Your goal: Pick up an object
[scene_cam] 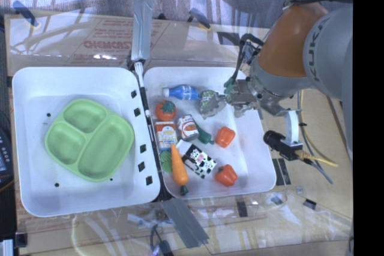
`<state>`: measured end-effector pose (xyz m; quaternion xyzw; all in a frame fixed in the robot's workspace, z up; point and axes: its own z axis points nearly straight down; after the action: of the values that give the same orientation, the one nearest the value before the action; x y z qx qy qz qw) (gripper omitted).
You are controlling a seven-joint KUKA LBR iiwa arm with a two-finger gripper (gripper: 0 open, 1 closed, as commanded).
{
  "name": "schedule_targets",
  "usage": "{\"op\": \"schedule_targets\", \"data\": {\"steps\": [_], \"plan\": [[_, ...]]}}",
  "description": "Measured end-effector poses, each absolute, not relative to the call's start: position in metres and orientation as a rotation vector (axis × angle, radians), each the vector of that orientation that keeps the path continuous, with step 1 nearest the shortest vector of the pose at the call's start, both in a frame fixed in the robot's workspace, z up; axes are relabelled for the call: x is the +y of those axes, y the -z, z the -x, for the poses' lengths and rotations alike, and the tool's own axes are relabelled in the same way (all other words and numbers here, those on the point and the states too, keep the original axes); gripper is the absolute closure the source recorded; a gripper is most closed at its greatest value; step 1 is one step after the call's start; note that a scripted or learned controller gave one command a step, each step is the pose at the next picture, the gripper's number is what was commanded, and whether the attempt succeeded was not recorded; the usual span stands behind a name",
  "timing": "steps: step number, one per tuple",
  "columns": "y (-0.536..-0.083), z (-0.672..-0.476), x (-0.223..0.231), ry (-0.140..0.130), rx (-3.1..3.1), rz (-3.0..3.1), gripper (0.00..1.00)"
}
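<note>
Two white bins sit side by side on the desk. The left bin holds a green divided plate at its centre. The right bin gathers the small candidates within the arm's reach: a carrot at 6 o'clock, a blue bottle at 11. The pincer hangs at the bin's 2 o'clock beside a crumpled grey-green item, the likely target; whether it is open or closed cannot be told.

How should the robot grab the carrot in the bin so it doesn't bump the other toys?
Probably from straight above, pinching the carrot's orange body near the middle, across its narrow width. It lies flat and long, running up-down in the right bin. The black-and-white carton lies close on its right, so the fingers need care there.
</note>
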<state>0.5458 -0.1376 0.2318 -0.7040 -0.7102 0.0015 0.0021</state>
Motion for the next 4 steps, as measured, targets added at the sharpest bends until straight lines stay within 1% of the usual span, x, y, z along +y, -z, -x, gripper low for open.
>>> {"op": "schedule_targets", "data": {"steps": [1, 2, 3, 4], "plan": [[-0.119, -0.515, -0.176, 0.01, -2.393, 2.056, 0.0], [-0.109, -0.489, -0.112, 0.019, -2.419, 2.096, 0.0], [-0.137, -0.48, -0.099, 0.003, -2.373, 2.067, 0.0], [-0.103, -0.556, -0.105, -0.001, -2.404, 2.02, 0.0]]}}
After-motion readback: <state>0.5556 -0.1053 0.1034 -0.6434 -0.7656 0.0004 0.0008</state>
